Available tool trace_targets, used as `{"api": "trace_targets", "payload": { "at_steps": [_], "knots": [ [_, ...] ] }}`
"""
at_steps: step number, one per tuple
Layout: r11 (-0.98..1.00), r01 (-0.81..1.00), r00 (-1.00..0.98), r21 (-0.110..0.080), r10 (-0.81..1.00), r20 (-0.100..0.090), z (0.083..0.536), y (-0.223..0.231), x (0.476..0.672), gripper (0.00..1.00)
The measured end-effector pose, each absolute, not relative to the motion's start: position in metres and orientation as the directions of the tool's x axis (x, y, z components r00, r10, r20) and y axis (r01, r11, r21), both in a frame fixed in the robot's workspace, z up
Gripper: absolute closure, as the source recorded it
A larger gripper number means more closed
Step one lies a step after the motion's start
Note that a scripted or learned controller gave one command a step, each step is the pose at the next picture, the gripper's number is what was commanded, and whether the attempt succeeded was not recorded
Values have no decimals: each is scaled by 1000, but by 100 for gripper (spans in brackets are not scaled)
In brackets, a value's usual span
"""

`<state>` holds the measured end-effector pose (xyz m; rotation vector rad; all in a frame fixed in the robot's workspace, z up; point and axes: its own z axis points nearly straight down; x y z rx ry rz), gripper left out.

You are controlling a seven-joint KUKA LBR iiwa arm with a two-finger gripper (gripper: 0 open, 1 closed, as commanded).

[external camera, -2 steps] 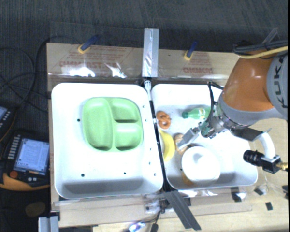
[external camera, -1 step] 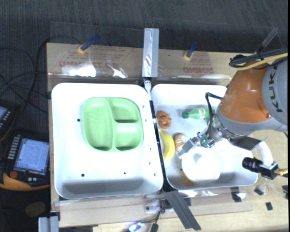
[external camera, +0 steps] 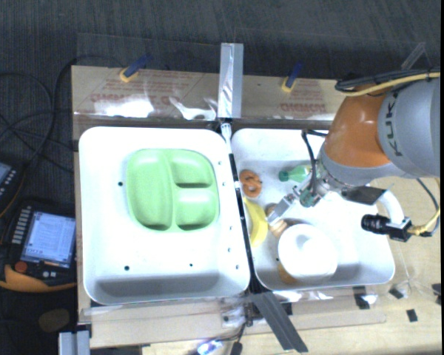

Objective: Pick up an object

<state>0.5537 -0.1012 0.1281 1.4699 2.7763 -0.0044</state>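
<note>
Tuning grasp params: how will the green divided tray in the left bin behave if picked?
The green divided tray looks like moulded plastic, so probably stiff and light for its size. Its glossy surface may be slippery. It lies flat and wide in the left bin, so a two-finger hand likely needs a rim pinch, and it could tilt.

1. The arm (external camera: 399,132) has a smooth, rounded grey shell, thick and barrel-like, with a soft sheen.
2. Dark letters reading "KU" are printed on the grey shell near its right end.
3. A wide orange band (external camera: 355,135) rings the arm above the wrist, glossy and curved.
4. A black cable (external camera: 377,82) and a yellowish one run together along the far side of the arm.
5. Below the band sits a grey wrist collar (external camera: 348,172).
6. The gripper (external camera: 300,197) is small, metallic and dark, with a thin black wire looping above it.
</note>
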Motion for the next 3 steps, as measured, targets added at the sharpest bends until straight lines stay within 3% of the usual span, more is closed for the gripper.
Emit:
{"api": "trace_targets", "payload": {
  "at_steps": [1,2,3],
  "knots": [
    [634,773,-634,12,773,-12,90,-109,500,0],
    [634,773,-634,16,773,-12,100,-107,502,100],
    [523,852,-523,0,852,-3,142,-132,555,100]
  ]
}}
